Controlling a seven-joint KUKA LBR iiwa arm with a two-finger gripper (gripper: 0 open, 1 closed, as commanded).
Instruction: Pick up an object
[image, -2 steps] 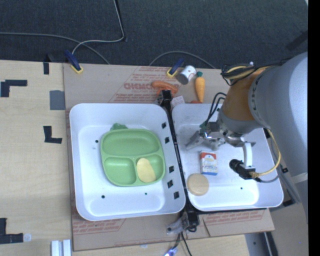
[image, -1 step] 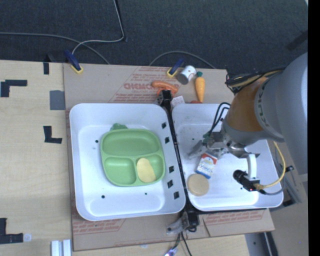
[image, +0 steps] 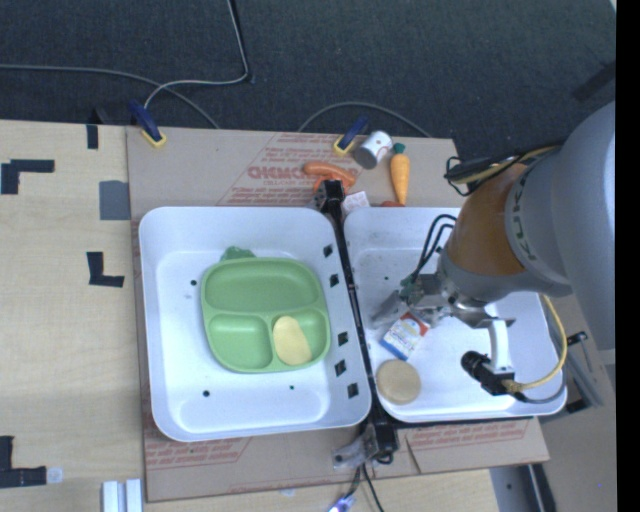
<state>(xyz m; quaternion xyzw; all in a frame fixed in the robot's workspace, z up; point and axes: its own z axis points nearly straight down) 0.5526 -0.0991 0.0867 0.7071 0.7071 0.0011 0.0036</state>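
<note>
Arm (image: 530, 230) enters from the right and reaches down into the right bin (image: 520, 400). Gripper (image: 408, 298) sits low over the bin's left half, dark linkage and cable around it. Whether it is open or closed: cannot tell, the wrist and cabling mask the tips. Nothing is visibly held.

Just below and touching or nearly touching the gripper tip: a small packet (image: 404, 335), white with red and blue print, lying flat and tilted. Near it, toward the bin's front left corner, a round tan disc (image: 398, 381), flat on the floor. Packet and disc are close but apart.

Left bin (image: 170, 400) holds a green tray (image: 255, 300) with three compartments, set near the centre; a yellow piece (image: 292, 341) lies in its lower right compartment. A green scrap shows at the tray's back edge, too small to identify.

Open room: the right bin's back left floor is bare; the left bin has bare floor along its front and left side. The divider between the bins runs just left of the gripper.

Behind the bins on the cardboard: a carrot (image: 400, 176), an orange sausage shape (image: 329, 172), a small grey-white cylinder (image: 374, 149). The arm's bulk hides the right bin's back right part.
</note>
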